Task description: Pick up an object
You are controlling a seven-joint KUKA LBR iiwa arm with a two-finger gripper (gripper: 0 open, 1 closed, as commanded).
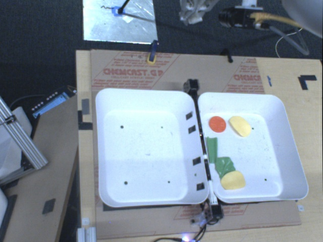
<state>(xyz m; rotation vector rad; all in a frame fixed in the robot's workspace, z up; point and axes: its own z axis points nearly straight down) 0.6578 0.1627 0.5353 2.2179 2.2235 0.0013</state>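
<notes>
The right bin (290,150) holds several small objects. A red disc (217,124) lies near its far left, with a pale yellow oval piece (240,125) right beside it. A green strip-shaped piece (218,158) lies along the bin's left wall. Another yellow piece (232,180) touches the green piece's near end. My gripper (194,15) hangs high at the top of the view, beyond the bench's far edge and well away from both bins. Nothing shows in its grasp.
The left bin (144,145) sits beside the right one, joined by a black clipped divider (198,135). A shiny metal sheet (118,14) lies on the floor at the far left. Cables and a black fitting (239,16) lie at the far right.
</notes>
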